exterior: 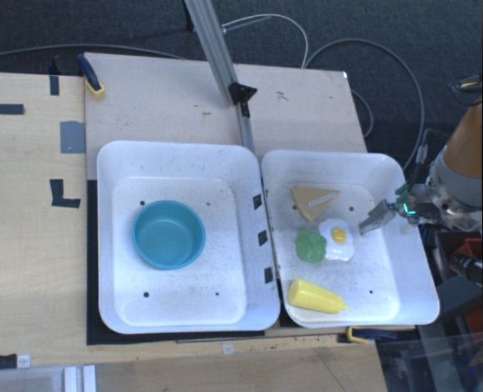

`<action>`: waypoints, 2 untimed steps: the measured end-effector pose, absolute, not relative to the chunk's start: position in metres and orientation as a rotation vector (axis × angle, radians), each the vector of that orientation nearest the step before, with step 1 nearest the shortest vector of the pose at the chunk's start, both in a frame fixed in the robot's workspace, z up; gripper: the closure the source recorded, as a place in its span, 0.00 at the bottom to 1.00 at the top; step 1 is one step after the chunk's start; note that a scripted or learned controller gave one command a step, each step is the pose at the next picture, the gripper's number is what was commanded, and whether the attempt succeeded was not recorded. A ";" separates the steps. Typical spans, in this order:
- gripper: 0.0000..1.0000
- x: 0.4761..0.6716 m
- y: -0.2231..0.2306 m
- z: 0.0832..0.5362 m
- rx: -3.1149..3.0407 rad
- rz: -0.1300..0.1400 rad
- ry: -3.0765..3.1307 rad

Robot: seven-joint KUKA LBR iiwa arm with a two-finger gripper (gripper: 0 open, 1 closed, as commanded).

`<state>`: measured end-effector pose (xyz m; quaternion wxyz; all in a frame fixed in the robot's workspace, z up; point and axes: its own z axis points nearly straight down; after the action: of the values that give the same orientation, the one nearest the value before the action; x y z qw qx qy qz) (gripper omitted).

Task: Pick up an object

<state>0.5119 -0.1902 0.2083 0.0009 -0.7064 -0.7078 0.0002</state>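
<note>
When viewed from above at a slant, broad pale wooden bench (29, 219) across the left and middle, smooth, marked with grey tape strips. Dark, finely textured floor (388, 15) behind and to the right, with thin cables looping over it.

On the bench, side by side and touching along their inner rims: left bin (111, 300) and right bin (413, 292), both shallow, white, round-cornered, speckled with small dark marks. Wide bare floor in the left bin around a round blue bowl (170, 233), glossy, upright, left of centre.

Slanting down from the top to the bins' shared edge, a straight grey metal pole (213, 39). Reaching in over the right bin's right rim, grey arm (454, 182) with an orange band.

In the right bin, well apart from the walls: tan flat wedge (312, 201) at the back; yellow tapered piece (315, 296) at the front; green lumpy piece (310, 245) touching a white-and-yellow fried egg (338, 242) between them.

Just right of the egg and wedge, gripper (370, 221), angled down-left, over bare bin floor; cannot tell whether spread or closed, with nothing visibly held.
</note>
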 end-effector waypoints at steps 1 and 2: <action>0.00 0.518 -0.187 0.148 -2.215 0.007 -2.219; 0.00 0.516 -0.186 0.093 -2.216 0.007 -2.218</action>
<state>0.5165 -0.1860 0.0933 0.0031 -0.7067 -0.7075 0.0021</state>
